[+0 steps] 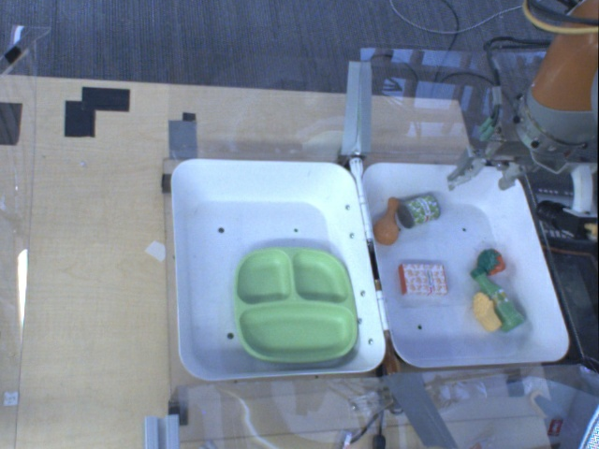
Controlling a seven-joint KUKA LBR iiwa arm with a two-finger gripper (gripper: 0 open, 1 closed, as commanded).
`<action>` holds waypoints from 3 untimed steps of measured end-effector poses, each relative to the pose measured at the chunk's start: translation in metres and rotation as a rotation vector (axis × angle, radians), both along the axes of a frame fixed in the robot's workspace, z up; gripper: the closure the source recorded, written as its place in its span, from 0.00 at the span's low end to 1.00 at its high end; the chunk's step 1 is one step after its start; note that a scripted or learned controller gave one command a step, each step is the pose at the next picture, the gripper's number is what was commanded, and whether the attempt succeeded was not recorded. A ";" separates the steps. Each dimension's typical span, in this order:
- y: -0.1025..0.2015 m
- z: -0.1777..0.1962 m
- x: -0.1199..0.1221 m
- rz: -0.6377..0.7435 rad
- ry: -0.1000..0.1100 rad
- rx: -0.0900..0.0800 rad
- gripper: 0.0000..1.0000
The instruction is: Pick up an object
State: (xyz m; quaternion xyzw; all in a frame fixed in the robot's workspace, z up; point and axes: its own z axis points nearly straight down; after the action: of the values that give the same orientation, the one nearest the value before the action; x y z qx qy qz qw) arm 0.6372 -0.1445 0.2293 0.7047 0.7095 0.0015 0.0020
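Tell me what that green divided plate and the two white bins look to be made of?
The green divided plate looks like moulded plastic: one even colour, rounded compartment walls, a soft sheen. The white bins also seem to be plastic, perhaps thin formed sheet, with smooth rounded corners and a mostly matte surface. Painted metal cannot be ruled out from this view.

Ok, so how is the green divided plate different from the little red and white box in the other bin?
The green divided plate is far larger than the red and white box. The plate is plain green with three compartments; the box is flat with a printed pattern. The plate lies in the left bin; the box shares the right bin with other small items. Both lie flat, apart from the gripper.
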 end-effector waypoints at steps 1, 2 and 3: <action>0.035 -0.125 0.013 0.030 -0.002 0.000 0.00; -0.027 -0.126 0.011 0.069 -0.006 0.011 0.00; -0.039 -0.137 -0.051 0.154 -0.014 0.022 0.00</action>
State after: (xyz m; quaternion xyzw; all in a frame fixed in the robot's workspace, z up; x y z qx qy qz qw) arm 0.5867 -0.1838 0.0922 0.6482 0.7614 0.0145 -0.0008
